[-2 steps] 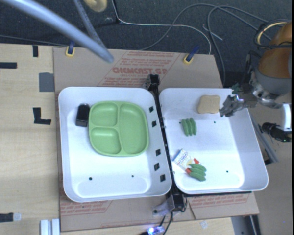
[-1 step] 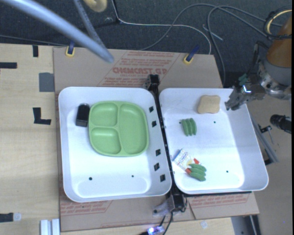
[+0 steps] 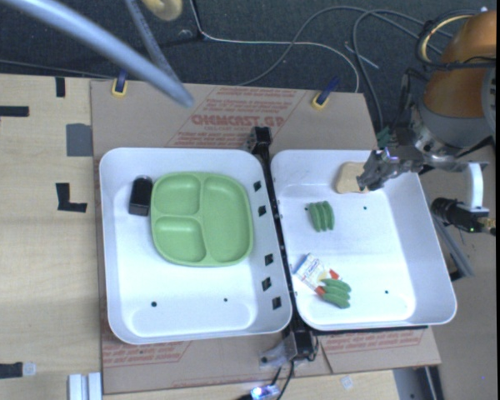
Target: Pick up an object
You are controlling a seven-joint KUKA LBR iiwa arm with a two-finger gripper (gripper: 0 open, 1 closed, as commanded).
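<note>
My pincer [image 3: 372, 176] hangs low over the right bin [image 3: 400, 248], up at about 1 o'clock of that bin's floor, and I cannot tell what state it is in, because the wrist hides it from this angle. Just at 9 o'clock from its tip lies a pale tan piece [image 3: 347, 177], close enough that they may be touching, though I cannot say so for sure. Nothing is plainly lifted, so I judge the pick as not yet done: I am at the approach or at the very start of a grasp, and the closing, the lift and the carry remain.

Further out, at 7 o'clock from my tip, a small green ridged object [image 3: 321, 216] rests on the bin floor. Lower, toward 6 o'clock of the bin, sits a cluster: a small wrapper [image 3: 307, 267] and green pods with orange bits [image 3: 336, 292]. Across the divider, the left bin [image 3: 133, 307] carries a green 3-part plate [image 3: 202, 219], with a black block [image 3: 140, 196] just at the plate's 9 o'clock.
</note>
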